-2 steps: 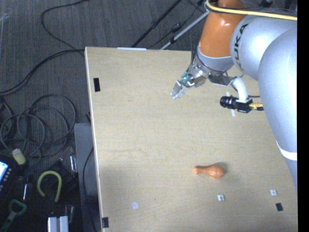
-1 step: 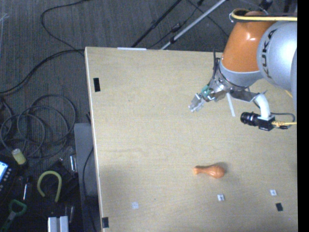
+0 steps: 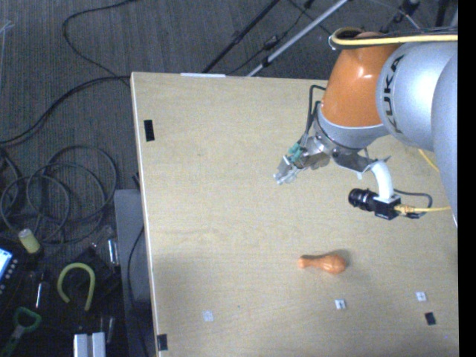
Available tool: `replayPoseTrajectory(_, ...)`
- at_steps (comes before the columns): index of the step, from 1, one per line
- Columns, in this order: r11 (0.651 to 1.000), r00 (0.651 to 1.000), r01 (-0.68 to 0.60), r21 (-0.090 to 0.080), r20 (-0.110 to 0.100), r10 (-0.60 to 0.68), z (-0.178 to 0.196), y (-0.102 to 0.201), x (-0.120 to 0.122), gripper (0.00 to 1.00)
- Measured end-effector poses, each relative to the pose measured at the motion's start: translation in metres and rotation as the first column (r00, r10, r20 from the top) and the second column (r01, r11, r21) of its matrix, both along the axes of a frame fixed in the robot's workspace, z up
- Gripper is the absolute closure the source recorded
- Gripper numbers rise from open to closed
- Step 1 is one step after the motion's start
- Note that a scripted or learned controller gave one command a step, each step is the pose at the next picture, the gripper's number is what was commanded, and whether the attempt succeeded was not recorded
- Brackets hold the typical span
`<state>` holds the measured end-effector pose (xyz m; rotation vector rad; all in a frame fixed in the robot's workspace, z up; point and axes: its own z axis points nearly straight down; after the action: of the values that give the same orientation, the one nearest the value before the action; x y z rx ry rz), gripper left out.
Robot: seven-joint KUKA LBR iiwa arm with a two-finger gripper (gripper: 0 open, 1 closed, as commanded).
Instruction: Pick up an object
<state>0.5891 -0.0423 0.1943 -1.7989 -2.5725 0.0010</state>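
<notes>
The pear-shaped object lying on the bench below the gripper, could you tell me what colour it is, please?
Orange; the pear-shaped object shows best in the camera view.

The light is even and rather soft. The counter (image 3: 223,199) looks bright at its far edge and darker in a shadow band near its front edge. The whole picture is slightly blurred and grainy.

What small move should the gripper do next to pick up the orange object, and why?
Probably move the gripper toward the near edge of the bench and slightly right, until it is above the orange object. The gripper hangs over bare bench surface, apart from the object, which lies alone nearer the camera.
</notes>
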Motion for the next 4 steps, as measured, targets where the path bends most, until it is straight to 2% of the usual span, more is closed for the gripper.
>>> replayPoseTrajectory(1,1.0,1.0,0.0,0.0,0.0,0.0,0.0,0.0,0.0,0.0)
replayPoseTrajectory(2,0.999,0.999,0.037,-0.003,-0.002,-0.037,-0.112,-0.062,0.041,0.0)
replayPoseTrajectory(3,1.0,1.0,0.028,0.0,0.002,-0.028,-0.079,-0.059,0.049,0.0)
replayPoseTrajectory(4,0.999,0.999,-0.05,-0.004,0.002,0.05,-0.111,-0.063,0.079,0.0)
